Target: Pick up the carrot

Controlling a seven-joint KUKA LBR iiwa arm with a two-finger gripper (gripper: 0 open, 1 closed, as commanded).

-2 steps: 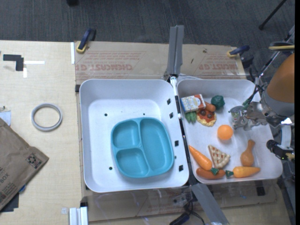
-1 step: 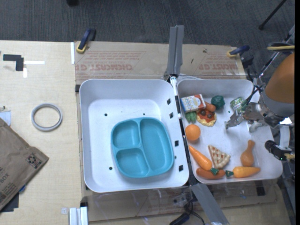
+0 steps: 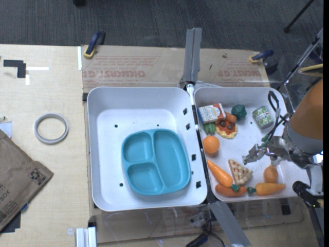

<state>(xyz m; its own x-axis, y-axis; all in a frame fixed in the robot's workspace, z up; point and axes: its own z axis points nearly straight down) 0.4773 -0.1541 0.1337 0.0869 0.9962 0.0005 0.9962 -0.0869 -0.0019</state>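
Note:
An orange carrot [image 3: 220, 173] lies slantwise in the front left part of the right bin [image 3: 247, 94]. A second carrot-like piece [image 3: 271, 188] with a green end lies along that bin's front wall. My gripper [image 3: 261, 157] hangs over the right bin's middle right, to the right of and slightly behind the first carrot and just behind the second one. Its fingers [image 3: 250, 156] look spread open, and nothing sits between them. The arm's orange band [image 3: 314, 112] reaches in from the right.
The right bin also holds an orange ball [image 3: 211, 144], a sandwich wedge [image 3: 239, 171], a pizza piece [image 3: 226, 128], a carton [image 3: 212, 112], broccoli [image 3: 238, 110], a green can [image 3: 262, 117] and a reddish piece [image 3: 230, 191]. The left bin [image 3: 103, 138] holds a blue divided plate [image 3: 156, 161].

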